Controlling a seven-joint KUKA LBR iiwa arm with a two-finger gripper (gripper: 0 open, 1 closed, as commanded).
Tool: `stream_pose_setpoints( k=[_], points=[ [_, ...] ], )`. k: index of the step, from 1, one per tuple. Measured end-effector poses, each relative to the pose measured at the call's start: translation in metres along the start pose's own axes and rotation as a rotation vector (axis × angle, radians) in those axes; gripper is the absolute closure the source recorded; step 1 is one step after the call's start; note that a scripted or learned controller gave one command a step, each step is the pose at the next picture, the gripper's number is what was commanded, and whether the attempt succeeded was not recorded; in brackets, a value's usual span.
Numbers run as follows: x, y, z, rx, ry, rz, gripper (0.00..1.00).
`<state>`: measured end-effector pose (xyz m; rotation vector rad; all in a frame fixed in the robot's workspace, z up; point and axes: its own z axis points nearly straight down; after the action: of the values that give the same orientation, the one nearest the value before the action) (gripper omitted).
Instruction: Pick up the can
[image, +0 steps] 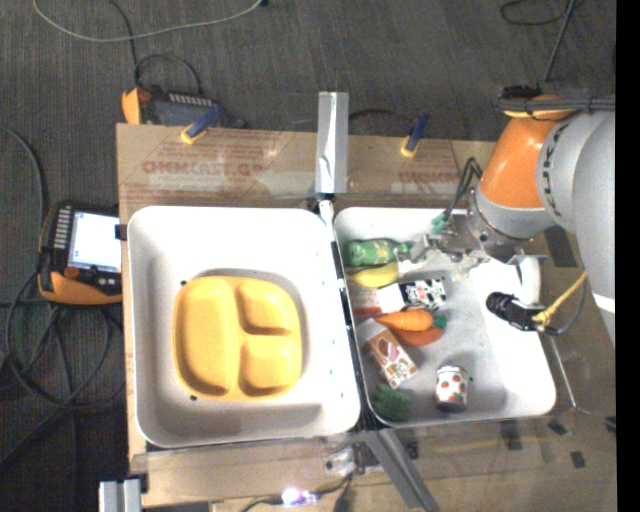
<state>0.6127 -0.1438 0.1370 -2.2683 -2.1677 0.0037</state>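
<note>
The can (452, 388) is a small white cylinder with red and dark markings. It stands near the front of the right bin (520, 385). My gripper (438, 250) hangs over the far part of that bin, well behind the can, between a green bottle (377, 250) and a black-and-white carton (425, 293). Nothing shows in its grasp. The grey arm with its orange band (515, 165) reaches in from the upper right.
The right bin also holds a banana (372, 276), a carrot (410, 322), a brown carton (390, 360) and broccoli (393, 403), all left of the can. A yellow divided tray (240, 335) lies in the left bin (150, 260). A black cable end (508, 308) dangles over the right side.
</note>
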Motion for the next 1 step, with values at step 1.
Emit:
stream_pose_setpoints(
  k=[1],
  points=[
    [0.0036,-0.0182,0.0405,-0.012,-0.002,0.04,0.0]
  ],
)
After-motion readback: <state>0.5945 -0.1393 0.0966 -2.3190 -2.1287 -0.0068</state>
